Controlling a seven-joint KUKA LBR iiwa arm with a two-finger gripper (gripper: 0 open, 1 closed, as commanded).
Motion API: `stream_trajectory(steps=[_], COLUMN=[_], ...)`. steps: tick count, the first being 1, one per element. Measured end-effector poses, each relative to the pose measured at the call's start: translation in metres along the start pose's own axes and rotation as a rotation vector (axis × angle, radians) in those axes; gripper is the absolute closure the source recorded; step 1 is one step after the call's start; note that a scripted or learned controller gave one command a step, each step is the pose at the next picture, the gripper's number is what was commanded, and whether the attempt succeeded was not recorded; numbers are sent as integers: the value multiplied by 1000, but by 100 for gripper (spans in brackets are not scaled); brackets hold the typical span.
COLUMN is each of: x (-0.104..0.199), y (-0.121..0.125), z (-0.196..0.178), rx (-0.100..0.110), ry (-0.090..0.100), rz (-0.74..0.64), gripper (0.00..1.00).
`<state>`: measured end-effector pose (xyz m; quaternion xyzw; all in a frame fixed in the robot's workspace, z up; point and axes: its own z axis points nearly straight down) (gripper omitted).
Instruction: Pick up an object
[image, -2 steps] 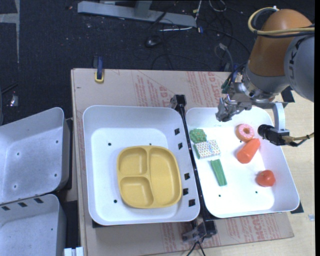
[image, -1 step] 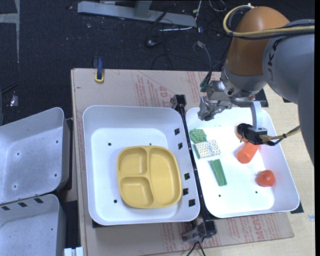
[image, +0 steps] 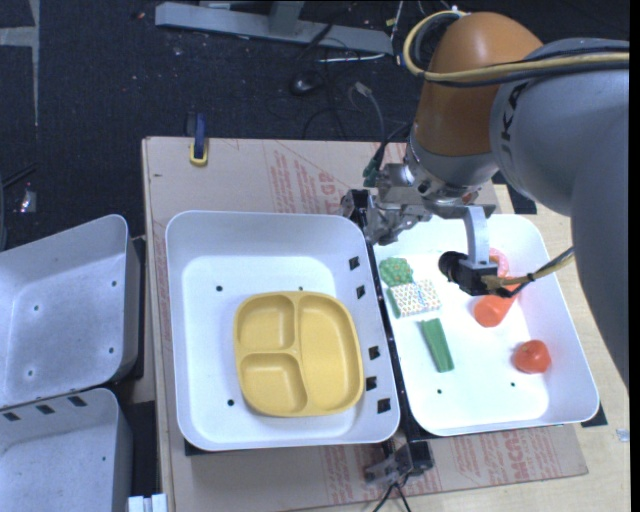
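Observation:
In the right bin (image: 560, 400) lie several small items: a green knobbly piece (image: 395, 270), a white block with coloured dots (image: 414, 297), a green stick (image: 437, 345), an orange piece (image: 491, 311), a red-orange piece (image: 531, 356) and a pink item (image: 498, 264), partly hidden. My gripper (image: 383, 222) hangs over the bin's far left corner, just above the green knobbly piece. Nothing is visibly held in it.
The left bin (image: 200, 400) holds a yellow divided plate (image: 298, 352). The two bins meet along a rim with black clips (image: 378, 330). Grey trays (image: 60, 300) lie off the bench at left. The arm covers the right bin's far side.

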<state>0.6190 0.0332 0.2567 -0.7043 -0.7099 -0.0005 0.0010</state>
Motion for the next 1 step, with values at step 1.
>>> stream_trajectory(steps=[1], x=[60], y=[-11], z=[15], rx=[2], ry=[0], rz=[-1], gripper=[100])
